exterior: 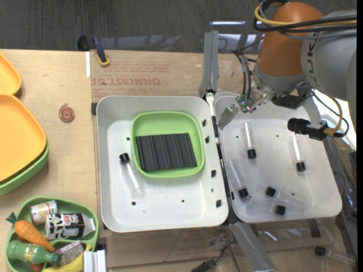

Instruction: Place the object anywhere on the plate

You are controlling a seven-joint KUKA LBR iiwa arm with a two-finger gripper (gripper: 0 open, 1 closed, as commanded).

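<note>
A square green plate (168, 124) lies in the left bin (113, 208), and a dark ridged rectangular pad (166, 151) rests flat on it. Beside the plate's left edge a clear tube with a black cap (130, 171) lies on the bin floor. Several more clear tubes with black caps (249, 142) are scattered over the right bin (326, 200). My gripper (243, 103) hangs under the orange wrist band (286, 38) above the right bin's back left corner, away from the plate and apart from the tubes.
Orange and green plates (20, 135) are stacked at the far left of the bench. A green bowl of toy food (48, 231) sits at the front left. A small pink disc (67, 113) lies on the wood. Cables loop around the arm at the upper right.
</note>
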